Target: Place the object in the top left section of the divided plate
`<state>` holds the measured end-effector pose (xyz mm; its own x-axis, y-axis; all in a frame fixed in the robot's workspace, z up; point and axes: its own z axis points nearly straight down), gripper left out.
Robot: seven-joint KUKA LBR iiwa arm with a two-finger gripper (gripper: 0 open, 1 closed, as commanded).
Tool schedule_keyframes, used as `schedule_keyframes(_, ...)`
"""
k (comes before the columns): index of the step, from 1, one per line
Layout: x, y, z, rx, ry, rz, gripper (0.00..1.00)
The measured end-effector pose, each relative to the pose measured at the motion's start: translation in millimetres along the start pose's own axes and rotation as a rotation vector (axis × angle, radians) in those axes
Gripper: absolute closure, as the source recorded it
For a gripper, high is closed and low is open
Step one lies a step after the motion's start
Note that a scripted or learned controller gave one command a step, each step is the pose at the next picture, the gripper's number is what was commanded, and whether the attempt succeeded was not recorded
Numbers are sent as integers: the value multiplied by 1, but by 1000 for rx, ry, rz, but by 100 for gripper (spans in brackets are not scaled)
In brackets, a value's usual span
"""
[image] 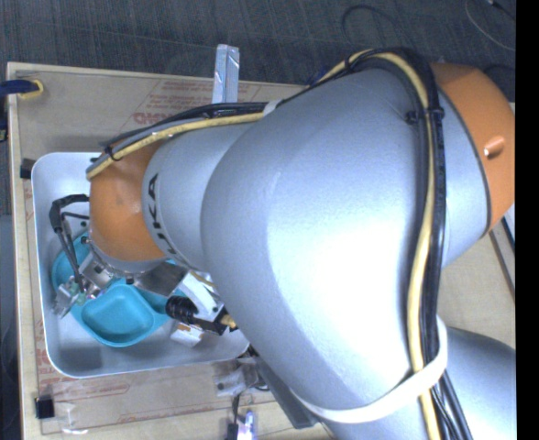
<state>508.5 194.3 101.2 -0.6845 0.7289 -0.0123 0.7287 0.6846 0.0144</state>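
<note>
The grey arm (343, 246) reaches in from the right and covers most of the bench (114, 104), hiding the right bin and the right part of the left bin (42, 246). Its orange band (123, 214) sits over the left bin, and below the band the wrist points down and to the left into the bin's near half.

The gripper (75, 287) is low in the left bin, close to the bin's left wall, among metal parts and a black cable loop. It is too small and too crowded by the wrist to make out, so I cannot tell whether the claw is wide, narrow or closed on anything.

The divided plate (118, 319) is teal and lies in the near left part of the left bin. One rounded section with a raised rim shows just on the near right side of the gripper, and a smaller teal patch shows on the gripper's far left side, against the bin's white floor. Which section of the plate each patch belongs to cannot be told. The object to be placed is not recognisable; the wrist hides whatever lies under it.

A blue clamp (17, 87) grips the bench's far left corner, and a metal post (226, 71) stands at the bench's far edge
</note>
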Motion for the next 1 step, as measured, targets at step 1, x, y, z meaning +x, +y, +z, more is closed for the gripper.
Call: schedule_keyframes(1,-76,85,-67,14,14,-154,0)
